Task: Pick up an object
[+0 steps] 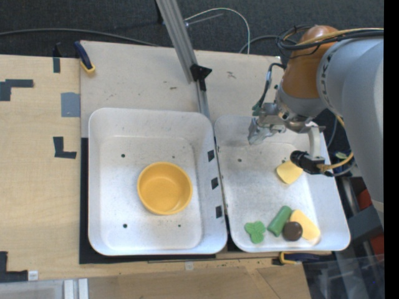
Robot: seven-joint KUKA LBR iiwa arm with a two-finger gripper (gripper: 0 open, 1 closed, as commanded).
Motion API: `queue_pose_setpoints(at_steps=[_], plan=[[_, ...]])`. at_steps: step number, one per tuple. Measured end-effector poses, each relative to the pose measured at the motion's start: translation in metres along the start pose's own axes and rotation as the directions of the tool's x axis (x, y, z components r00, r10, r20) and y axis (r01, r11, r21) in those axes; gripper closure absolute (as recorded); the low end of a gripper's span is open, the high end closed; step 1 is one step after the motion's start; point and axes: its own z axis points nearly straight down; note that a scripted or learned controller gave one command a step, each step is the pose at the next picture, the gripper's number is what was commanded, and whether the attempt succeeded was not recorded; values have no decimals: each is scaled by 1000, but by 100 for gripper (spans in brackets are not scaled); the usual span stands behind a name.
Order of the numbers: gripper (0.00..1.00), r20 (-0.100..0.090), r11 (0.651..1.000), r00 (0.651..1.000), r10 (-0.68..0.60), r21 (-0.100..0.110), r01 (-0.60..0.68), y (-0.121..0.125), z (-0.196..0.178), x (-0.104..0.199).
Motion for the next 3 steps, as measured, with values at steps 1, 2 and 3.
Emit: queue_pose_setpoints(at_steps=[1,2,3], plan=[[100,-1,1000,1000,1,-5,-1,-7,-47,5],[100,0,1000,1000,1,-8,-1,-10,-109,9],[100,-1,1000,1000,1,-4,-1,-9,-138,9]])
